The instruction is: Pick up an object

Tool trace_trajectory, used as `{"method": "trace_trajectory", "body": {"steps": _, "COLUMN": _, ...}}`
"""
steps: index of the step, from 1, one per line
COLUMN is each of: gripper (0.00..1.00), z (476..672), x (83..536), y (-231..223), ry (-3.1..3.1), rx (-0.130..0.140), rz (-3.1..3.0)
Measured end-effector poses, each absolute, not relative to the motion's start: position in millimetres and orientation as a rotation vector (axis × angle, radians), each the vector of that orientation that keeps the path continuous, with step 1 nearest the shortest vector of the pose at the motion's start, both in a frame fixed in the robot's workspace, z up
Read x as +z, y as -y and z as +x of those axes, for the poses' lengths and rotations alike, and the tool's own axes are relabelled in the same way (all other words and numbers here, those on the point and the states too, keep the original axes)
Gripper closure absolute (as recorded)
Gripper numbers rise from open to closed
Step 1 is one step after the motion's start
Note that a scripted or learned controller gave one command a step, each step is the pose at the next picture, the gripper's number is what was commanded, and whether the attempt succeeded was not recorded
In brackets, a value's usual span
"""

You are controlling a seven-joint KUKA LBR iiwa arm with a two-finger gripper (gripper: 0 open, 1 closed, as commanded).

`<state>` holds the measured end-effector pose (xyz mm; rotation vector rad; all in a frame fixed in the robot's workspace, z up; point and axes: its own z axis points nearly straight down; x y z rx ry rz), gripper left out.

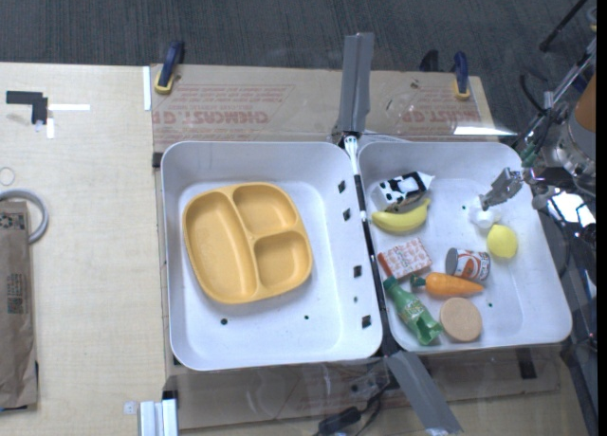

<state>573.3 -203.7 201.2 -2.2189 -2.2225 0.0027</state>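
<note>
Flat brown cardboard sheet [322,107] behind the two white bins: red print, upside down from this camera, reading about "CHEMC21"; smaller red lines under it too small to read.
Small red-and-white box [405,259] in the right white bin [531,330]: print illegible.
Red-and-white can [469,264] beside the box: label illegible.

Left bin [180,263]: you see a yellow divided plate [247,241] lying in it.
Bench edge: your two blue clamps [171,64] [461,74] grip the cardboard sheet [247,102].
</note>
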Motion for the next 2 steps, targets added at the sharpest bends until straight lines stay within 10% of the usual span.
{"method": "trace_trajectory", "body": {"steps": 2, "gripper": 0.00, "z": 525.8, "x": 90.0, "y": 201.6, "ry": 1.920, "rx": -0.001, "rz": -2.475}}
